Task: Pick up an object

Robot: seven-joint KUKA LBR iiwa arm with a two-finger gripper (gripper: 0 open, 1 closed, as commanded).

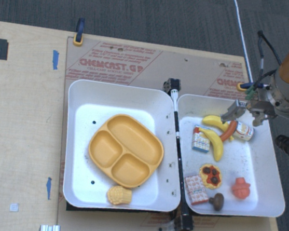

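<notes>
Two bins sitting side by side on the bench.

The left bin is holding a divided plate, with a corn piece lying in front of it. The right bin is holding two bananas, a carton lying just left of them, a pizza slice lying nearer the front, and a mushroom sitting at the front edge.

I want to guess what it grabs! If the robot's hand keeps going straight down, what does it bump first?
Probably the small white bottle or the orange carrot-like stick by the bananas. The hand hangs just above them, but depth is hard to judge.
</notes>
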